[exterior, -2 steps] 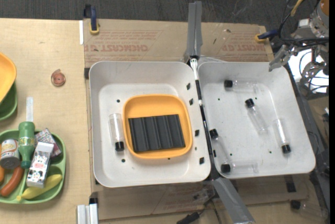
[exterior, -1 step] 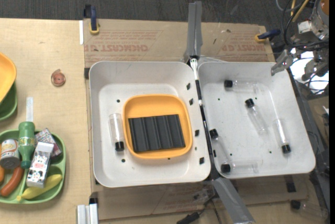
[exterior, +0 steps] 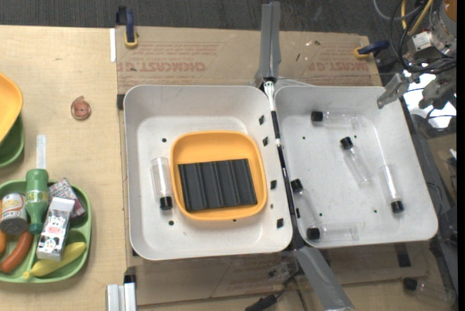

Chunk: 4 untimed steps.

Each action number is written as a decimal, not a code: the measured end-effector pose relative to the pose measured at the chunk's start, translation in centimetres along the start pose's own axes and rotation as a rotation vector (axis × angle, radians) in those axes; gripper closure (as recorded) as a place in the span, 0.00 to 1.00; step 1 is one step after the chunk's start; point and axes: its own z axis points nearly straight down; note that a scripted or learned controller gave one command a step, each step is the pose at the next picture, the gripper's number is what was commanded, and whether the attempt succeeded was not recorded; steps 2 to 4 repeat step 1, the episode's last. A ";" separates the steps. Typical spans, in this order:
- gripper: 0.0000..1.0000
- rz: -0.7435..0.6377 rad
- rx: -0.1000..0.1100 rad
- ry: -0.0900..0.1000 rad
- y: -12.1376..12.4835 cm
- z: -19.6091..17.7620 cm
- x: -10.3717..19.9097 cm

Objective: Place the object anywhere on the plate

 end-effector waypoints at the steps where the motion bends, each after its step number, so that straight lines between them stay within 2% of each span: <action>1: 0.00 -0.189 -0.002 -0.001 0.1 0.8 0.2; 4: 0.00 -0.189 -0.002 -0.001 0.1 0.8 0.2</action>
